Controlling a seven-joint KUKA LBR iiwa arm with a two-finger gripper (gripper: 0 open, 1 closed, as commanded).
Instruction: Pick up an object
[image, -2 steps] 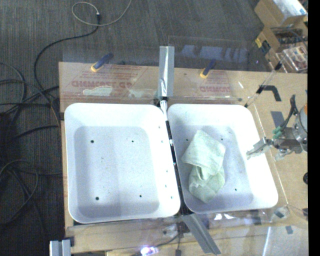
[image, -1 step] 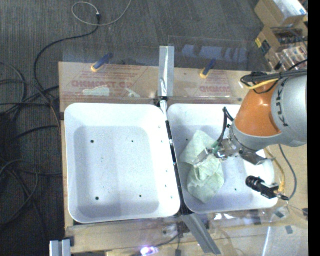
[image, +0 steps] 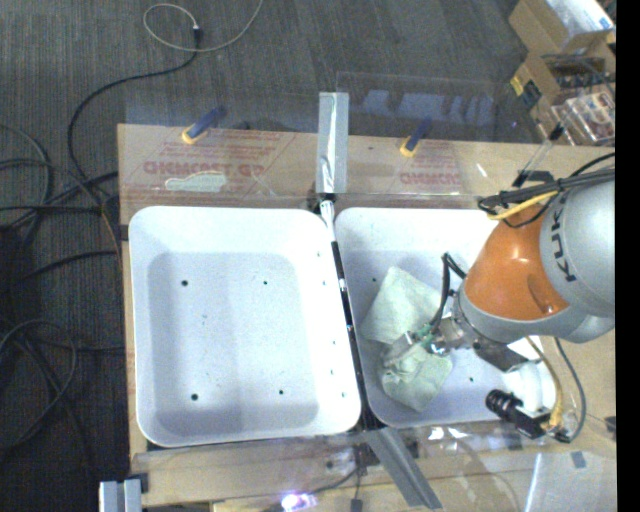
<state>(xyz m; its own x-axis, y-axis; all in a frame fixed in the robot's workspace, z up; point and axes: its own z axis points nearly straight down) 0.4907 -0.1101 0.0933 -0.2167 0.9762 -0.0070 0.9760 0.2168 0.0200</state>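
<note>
Reaching into right bin (image: 400, 225): arm (image: 530, 275), gripper (image: 418, 345) down on pale green cloth (image: 400, 300); finger state cannot be told. Left bin (image: 140, 300) alongside.

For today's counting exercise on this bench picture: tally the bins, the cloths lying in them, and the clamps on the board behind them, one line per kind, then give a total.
White bins: 2, left and right
Pale green cloth: 1, crumpled in the right bin
Clamps with yellow tips: 2, and
Total: 5
</note>
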